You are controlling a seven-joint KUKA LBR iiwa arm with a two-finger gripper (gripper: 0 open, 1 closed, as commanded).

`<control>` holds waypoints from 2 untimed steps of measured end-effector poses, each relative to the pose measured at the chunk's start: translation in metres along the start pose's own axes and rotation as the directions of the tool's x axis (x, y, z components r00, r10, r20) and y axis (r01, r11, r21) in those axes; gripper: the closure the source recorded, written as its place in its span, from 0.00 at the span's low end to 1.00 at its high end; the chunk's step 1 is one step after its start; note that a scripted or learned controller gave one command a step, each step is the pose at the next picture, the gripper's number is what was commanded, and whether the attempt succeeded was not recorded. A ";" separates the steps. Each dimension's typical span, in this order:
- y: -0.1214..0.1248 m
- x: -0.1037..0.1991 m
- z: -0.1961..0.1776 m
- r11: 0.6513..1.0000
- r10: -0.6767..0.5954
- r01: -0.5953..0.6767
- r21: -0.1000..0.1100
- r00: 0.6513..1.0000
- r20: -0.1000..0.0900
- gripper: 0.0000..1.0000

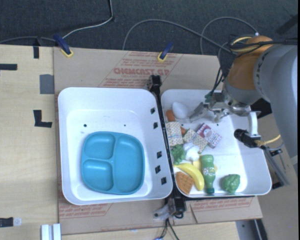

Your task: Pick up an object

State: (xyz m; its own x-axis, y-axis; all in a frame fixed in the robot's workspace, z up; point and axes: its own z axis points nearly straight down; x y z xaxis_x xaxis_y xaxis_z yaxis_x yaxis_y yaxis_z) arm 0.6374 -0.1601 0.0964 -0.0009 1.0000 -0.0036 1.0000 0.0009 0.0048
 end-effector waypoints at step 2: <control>-0.031 0.049 0.009 1.000 0.002 -0.002 -0.003 1.000 0.004 0.00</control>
State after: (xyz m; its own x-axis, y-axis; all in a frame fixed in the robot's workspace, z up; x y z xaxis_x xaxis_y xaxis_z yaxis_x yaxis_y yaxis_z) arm 0.6060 -0.1114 0.0869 0.0010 1.0000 -0.0071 1.0000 -0.0010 0.0081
